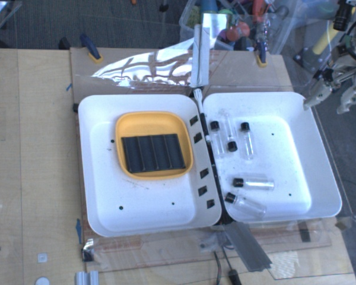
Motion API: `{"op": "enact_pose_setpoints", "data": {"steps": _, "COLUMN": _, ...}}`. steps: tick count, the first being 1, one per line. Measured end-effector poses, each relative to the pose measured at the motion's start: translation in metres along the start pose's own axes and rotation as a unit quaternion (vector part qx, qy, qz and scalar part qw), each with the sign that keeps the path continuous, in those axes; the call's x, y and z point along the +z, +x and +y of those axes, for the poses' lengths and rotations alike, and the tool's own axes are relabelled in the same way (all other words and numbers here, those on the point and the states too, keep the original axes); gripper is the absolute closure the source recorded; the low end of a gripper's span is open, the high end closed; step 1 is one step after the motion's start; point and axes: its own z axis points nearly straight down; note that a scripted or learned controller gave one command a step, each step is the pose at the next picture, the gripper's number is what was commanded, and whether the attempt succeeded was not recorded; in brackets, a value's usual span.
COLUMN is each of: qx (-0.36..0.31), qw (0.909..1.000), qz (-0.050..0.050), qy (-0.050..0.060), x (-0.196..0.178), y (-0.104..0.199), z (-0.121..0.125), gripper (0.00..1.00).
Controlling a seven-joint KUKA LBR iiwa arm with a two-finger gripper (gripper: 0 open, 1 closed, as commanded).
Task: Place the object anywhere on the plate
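Observation:
A yellow plate (126, 125) sits in the left white bin (101, 206). A flat black ribbed block (153, 153) lies across the plate's middle and covers most of its floor. Several clear vials with black caps lie in the right bin (308, 159), among them one upright-looking vial (247, 141) and one lying on its side (256, 184). My gripper (330, 101) hangs at the far right, above the right bin's upper right corner and outside its rim. Its fingers stand apart with nothing between them, far from the plate and the vials.
A row of black clips (200, 156) runs down the seam between the two bins. Crumpled foil (148, 69) and an upright metal strip (201, 49) lie behind the bins. A clear tub of toys (243, 5) stands at the back.

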Motion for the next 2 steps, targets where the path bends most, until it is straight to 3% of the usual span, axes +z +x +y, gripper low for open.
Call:
{"op": "enact_pose_setpoints", "data": {"steps": 1, "qx": -0.102, "qw": 0.9947, "qz": 0.000, "qy": 0.001, "x": -0.106, "y": 0.000, "z": 0.000, "gripper": 0.00}}
{"op": "enact_pose_setpoints", "data": {"steps": 2, "qx": -0.218, "qw": 0.9760, "qz": -0.001, "qy": -0.003, "x": -0.023, "y": -0.011, "z": 0.003, "gripper": 0.00}}
